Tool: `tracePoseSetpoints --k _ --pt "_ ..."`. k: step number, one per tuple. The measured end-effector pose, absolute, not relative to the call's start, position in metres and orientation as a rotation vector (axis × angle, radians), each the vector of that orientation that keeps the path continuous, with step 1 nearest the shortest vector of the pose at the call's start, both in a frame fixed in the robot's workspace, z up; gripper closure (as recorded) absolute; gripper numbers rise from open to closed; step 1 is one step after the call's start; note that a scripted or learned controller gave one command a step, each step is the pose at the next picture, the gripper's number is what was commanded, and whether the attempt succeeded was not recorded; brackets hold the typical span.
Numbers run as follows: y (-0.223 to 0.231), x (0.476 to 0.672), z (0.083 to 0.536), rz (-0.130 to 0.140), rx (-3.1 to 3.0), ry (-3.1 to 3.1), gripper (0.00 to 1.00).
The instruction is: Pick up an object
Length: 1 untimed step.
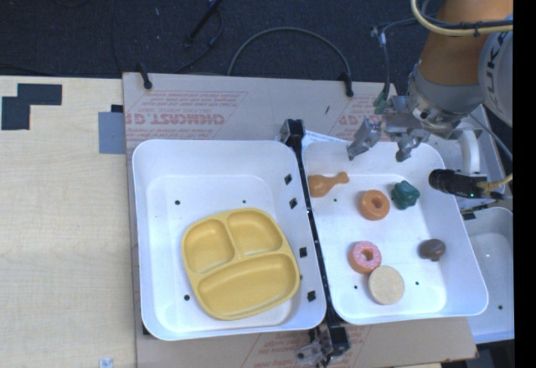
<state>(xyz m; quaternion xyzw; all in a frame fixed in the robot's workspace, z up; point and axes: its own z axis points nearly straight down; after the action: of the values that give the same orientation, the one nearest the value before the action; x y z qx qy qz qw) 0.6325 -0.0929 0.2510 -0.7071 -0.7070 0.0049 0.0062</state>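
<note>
**Gripper poised above the right bin's far edge**

On the left side of the bench, the shallow white left bin [155, 190] holds a yellow plastic tray with three compartments [240, 263], lying flat and turned at a slight angle toward the bin's near right corner. A black divider strip [303, 215] runs between this bin and the shallow white right bin [456, 274].

Across the right bin lie the objects to pick. A tan toy drumstick [326, 183] rests near the divider at the far left. Nearer the front sits a pink frosted toy doughnut [364, 256], with a round beige cookie-like disc [386, 284] just beside it. An orange toy doughnut [373, 204] lies near the middle, a small dark green block [405, 194] just to its right. A small brown rounded lump [432, 250] sits well apart, toward the right wall.

Over the bin's far edge hangs the grey two-finger gripper [383, 146], its fingers spread wide and holding nothing, under the arm's orange band [465, 27].
</note>
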Motion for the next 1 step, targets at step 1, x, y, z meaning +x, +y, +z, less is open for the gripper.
tracePoseSetpoints --k 1 --pt "-0.0930 0.6346 0.2584 0.003 -2.217 -2.221 0.00"
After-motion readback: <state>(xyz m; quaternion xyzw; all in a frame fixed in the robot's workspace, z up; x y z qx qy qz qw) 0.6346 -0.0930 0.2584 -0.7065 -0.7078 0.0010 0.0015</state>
